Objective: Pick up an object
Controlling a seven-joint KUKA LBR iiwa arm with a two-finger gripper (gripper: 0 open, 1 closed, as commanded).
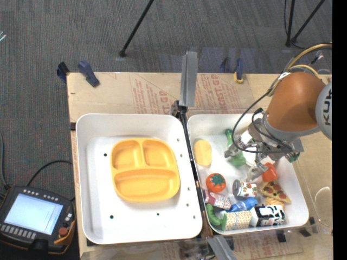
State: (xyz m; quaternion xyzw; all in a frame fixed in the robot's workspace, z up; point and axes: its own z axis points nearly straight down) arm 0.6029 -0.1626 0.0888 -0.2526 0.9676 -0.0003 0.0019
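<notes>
My gripper (248,160) hangs low over the middle of the right bin (217,124), under the orange wrist band, and it is open with nothing visible between its fingers. A green toy (236,155) lies right beside its left finger, and a red-orange toy (269,172) sits just to the right of the other finger. Around it lie a pale yellow block (202,152), a tomato (216,182), a small can (245,188) and a pizza slice (275,192).
Along the right bin's front edge several small items crowd together: a pink wrapper (219,201), a blue piece (244,203), a box (238,219) and a black-and-white carton (269,214). The left bin (92,145) holds a yellow divided plate (145,169).
</notes>
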